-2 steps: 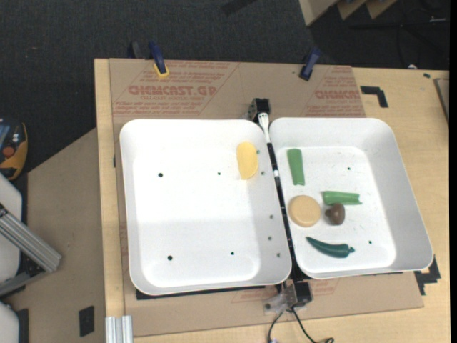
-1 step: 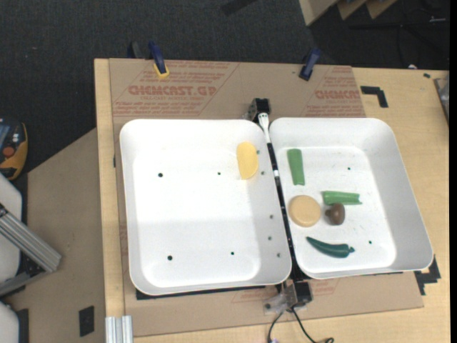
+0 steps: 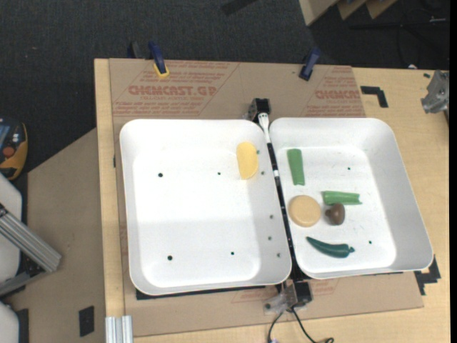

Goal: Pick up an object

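Two shallow white bins sit side by side on a brown cardboard sheet point(image 3: 214, 84) with red letters on it. The left white bin point(image 3: 164, 213) has one thing in it: a yellow soft oval lump point(image 3: 247, 160). It lies near the top right corner of that bin, close to the wall that meets the other bin. The right white bin point(image 3: 385, 191) has five things, all on its left half. A light green short stick point(image 3: 295, 166) lies near the top, pointing up and down. Below it is a tan round flat disc point(image 3: 305, 211). Just beside the disc, on its right, is a small brown ball point(image 3: 335, 214); the two look like they touch or nearly touch. A bright green flat strip point(image 3: 341, 199) lies sideways right above the ball. Lowest of all is a dark green curved pepper shape point(image 3: 330, 247), a little apart from the disc and ball. Two blue clamps point(image 3: 157, 54) hold the far edge of the cardboard. A small black clip point(image 3: 260, 109) sits at the top where the two bins meet. A grey metal piece point(image 3: 435, 91) pokes in at the right side.
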Controlling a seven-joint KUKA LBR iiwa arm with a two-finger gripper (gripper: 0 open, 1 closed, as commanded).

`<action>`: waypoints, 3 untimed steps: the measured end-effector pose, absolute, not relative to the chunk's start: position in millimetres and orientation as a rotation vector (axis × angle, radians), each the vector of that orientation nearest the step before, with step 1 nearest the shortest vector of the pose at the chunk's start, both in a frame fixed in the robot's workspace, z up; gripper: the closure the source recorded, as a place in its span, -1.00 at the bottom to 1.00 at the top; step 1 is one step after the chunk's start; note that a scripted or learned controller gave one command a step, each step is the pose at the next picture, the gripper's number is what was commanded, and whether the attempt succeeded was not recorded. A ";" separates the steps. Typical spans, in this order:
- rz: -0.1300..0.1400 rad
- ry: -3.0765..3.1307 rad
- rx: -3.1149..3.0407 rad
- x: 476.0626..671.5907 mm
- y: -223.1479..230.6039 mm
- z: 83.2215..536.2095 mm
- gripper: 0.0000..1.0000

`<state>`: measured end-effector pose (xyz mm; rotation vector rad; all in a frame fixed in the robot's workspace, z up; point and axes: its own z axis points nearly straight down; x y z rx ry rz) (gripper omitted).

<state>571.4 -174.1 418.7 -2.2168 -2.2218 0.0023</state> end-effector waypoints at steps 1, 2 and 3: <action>0.009 -2.211 -2.217 534.3 -183.2 325.1 1.00; -0.002 -2.225 -2.226 537.7 -183.4 342.1 1.00; -0.001 -2.223 -2.218 500.7 -155.5 362.0 1.00</action>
